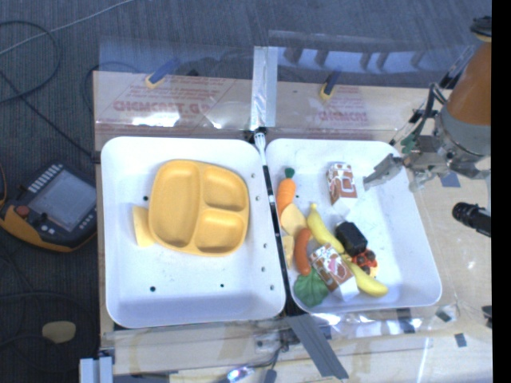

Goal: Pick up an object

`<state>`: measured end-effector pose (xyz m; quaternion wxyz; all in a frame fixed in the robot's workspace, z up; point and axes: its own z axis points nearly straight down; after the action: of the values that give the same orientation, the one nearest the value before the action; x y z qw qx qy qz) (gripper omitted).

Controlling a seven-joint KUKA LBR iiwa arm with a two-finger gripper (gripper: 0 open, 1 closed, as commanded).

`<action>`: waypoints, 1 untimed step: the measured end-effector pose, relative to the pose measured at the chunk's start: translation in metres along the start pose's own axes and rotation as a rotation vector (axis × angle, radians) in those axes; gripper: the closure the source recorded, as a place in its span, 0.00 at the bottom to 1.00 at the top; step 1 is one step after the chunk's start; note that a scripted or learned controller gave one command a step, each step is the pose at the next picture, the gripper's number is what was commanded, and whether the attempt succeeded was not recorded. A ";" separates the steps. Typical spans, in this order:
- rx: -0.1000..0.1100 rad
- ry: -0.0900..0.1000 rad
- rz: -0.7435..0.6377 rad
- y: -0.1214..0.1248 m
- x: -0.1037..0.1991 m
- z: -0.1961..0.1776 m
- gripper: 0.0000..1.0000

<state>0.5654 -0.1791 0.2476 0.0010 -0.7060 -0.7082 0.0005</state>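
Toy food (327, 246) heaped in right bin (423, 250), filling that bin's half from 6 to 11 o'clock. Includes a carrot (286, 195) at 10 o'clock against the dividing wall, green top pointing to 12. Just below it, a pale yellow wedge (293, 218), then a red sausage (302, 250) standing nearly on end. Alongside, a banana (320, 227) running from 11 to 5 o'clock through the pile, touching a black block (350, 236) on its 3 o'clock side. Beside the block at 5 o'clock, a small cluster of red berries (366, 258). At 6 o'clock, a red-and-white packet (330, 266) lying over a green leaf (310, 290), with a second yellow piece (369, 282) curving out toward 4 o'clock. Apart from the heap, at 12 o'clock, a small red-and-white carton (341, 182) lying alone on the bin floor.

Claw (391, 172) hanging over the right bin at 2 o'clock, just to the 3 o'clock side of the carton, not touching it. Cannot tell how far open. Nothing seen in its grip. Behind it, grey arm (467, 130) with orange band reaching in from 3 o'clock.

Left bin (112, 214) holding a yellow divided plate (198, 206) near centre, with a flat yellow slab (141, 226) tucked under its 9 o'clock edge.

Outside the bins at 9 o'clock, a handheld controller (49, 207) on the dark floor.
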 end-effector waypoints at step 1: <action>0.000 0.000 0.000 0.000 0.000 0.000 0.00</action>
<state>0.5654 -0.1791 0.2476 0.0010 -0.7060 -0.7082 0.0005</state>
